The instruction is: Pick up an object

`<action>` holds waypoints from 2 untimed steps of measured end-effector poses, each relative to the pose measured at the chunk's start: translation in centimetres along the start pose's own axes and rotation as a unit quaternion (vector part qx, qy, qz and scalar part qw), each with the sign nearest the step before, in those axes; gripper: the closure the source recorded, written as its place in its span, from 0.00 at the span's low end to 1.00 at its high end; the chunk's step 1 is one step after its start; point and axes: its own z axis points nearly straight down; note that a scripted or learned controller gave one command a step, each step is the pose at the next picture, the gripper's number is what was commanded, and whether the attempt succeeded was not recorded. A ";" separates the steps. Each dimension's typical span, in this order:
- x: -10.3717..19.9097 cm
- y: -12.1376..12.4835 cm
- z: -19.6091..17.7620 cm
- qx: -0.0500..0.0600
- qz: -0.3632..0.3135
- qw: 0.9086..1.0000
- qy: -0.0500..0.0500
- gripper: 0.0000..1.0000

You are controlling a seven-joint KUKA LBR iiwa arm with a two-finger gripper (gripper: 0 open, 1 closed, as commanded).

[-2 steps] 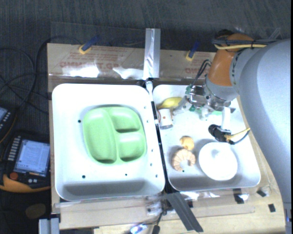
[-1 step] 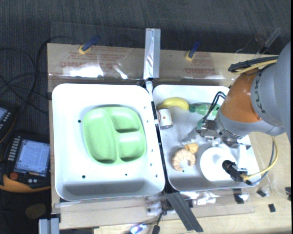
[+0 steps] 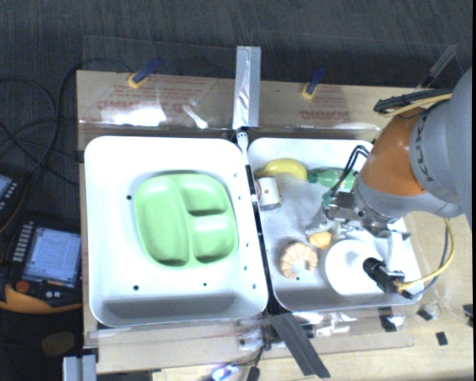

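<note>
Below, dark carpet surrounds the bench [image 3: 166,101]; two white bins [image 3: 111,292] sit side by side; finger state indiscernible.

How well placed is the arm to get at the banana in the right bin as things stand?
Probably yes. The banana lies uncovered by the back wall of the right bin, with nothing on top of it. The gripper is low in that bin, nearer the middle, and the green object lies between them.

You look down from one fixed camera above the surface [image 3: 95,101], tilted slightly, far enough back to take in both white bins [image 3: 103,213] and the dark floor [image 3: 32,22] around them; the arm [image 3: 428,165] enters from your right.
</note>
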 end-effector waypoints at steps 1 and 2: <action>4.3 1.1 -13.4 0.006 0.054 0.999 -0.002 1.00; 5.6 -1.7 -19.4 0.006 0.100 0.995 -0.002 1.00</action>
